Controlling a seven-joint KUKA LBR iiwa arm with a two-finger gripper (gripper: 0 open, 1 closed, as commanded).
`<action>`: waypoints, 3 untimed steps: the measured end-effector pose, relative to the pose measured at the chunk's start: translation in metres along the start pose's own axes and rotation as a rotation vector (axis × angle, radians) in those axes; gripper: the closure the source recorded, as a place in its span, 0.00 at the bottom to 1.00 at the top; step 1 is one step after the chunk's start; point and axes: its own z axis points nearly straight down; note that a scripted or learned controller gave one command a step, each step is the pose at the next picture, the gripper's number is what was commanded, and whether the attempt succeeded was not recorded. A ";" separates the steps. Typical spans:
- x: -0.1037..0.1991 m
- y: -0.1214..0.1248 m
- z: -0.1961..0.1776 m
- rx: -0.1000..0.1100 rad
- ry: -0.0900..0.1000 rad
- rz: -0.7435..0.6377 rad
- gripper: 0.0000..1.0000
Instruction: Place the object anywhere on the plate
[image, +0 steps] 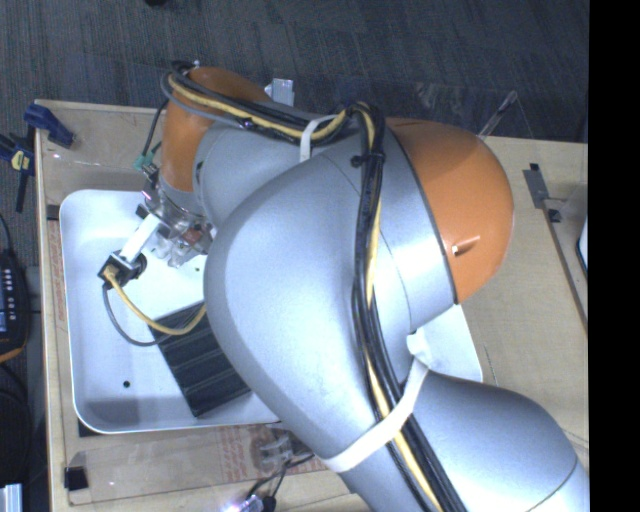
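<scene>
**Reaching into left bin, fingers obscured**

You have the arm (330, 300) covering most of the bench. Gripper (165, 235) sits over the left white bin (85, 300), beside a dark ribbed slab (205, 365). Can't tell its opening or any grasp. Object and plate unidentifiable. No legible writing.

I count one white bin (85, 300) beneath my jaws. Inside it lies one dark ribbed slab (205, 365), just below and beside my jaws. One yellow cable (160, 322) loops from my wrist. Two blue clamps (45, 122) sit beyond the bin's far corner.
</scene>
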 end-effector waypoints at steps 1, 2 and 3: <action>-0.101 0.022 -0.101 -0.001 -0.001 -0.695 1.00; -0.042 -0.013 -0.194 -0.005 0.003 -0.636 1.00; -0.045 -0.094 -0.117 -0.001 -0.003 -0.453 1.00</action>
